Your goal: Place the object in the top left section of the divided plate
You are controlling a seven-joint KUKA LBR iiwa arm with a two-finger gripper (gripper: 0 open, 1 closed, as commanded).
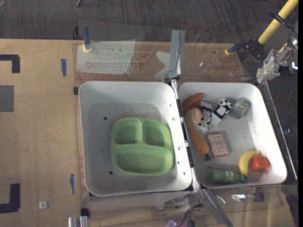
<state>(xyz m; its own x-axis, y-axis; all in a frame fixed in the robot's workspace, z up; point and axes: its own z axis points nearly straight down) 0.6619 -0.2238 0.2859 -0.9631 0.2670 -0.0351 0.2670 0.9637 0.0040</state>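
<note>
The smooth green plastic divided plate (141, 146) sits in the middle of the left white bin (90, 103), rounded corners, two small sections up top and one long one below. The right bin (272, 141) has glossy toys: a sausage (192, 101) at 11 o'clock, a carrot (199, 141) along the 9 o'clock wall, a flat pink card box (218, 144) in the centre, a yellow banana (246, 161) and orange pepper (260, 162) at 5 o'clock, a green bottle (227, 176) at 6. The metal claw (271, 66) hangs off the table's 2 o'clock corner, can't tell whether it's apart or together.
</note>
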